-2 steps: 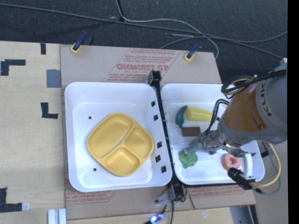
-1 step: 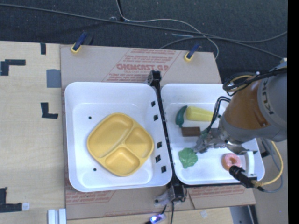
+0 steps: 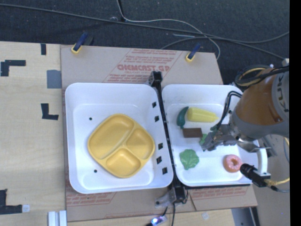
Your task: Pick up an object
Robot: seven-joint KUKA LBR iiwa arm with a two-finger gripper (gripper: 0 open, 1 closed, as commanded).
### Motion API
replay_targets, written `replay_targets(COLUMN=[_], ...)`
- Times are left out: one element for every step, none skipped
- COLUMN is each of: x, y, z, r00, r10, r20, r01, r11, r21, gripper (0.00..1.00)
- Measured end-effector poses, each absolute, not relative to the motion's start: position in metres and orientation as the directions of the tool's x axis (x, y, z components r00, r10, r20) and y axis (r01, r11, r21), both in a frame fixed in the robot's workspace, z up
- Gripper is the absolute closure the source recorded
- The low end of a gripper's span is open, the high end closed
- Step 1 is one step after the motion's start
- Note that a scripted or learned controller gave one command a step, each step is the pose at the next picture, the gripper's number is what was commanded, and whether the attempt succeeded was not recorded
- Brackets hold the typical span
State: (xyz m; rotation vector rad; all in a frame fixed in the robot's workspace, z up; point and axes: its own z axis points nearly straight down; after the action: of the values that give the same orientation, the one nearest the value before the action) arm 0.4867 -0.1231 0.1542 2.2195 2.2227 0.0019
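Camera view: jaws [image 3: 207, 143] hover beside brown block [image 3: 192, 132].

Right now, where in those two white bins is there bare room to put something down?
Left bin: bare floor rings the yellow tray, widest along the far wall and the left side. Right bin: crowded, with corn, brown block, green toy, donut and gripper; one patch lies between green toy and donut.

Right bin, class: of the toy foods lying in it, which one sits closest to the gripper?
The brown block, just left of the gripper. The corn cob, green lettuce piece and pink doughnut lie farther off.
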Motion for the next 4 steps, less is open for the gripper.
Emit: replay_targets(x=[0.489,0.490,0.500,0.508], y=[-0.115,-0.115,-0.054,0.004], z=[0.199,0.251,0.249,0.236], r00=[-0.002,-0.002,-0.008,-0.006], r10=[1.000,1.000,1.000,1.000], r20=[0.000,-0.001,0.002,0.000], r01=[1.000,1.000,1.000,1.000], r11=[0.002,0.002,0.008,0.006], r21=[0.002,0.004,-0.001,-0.003], gripper=[1.00,1.00,1.00,1.00])
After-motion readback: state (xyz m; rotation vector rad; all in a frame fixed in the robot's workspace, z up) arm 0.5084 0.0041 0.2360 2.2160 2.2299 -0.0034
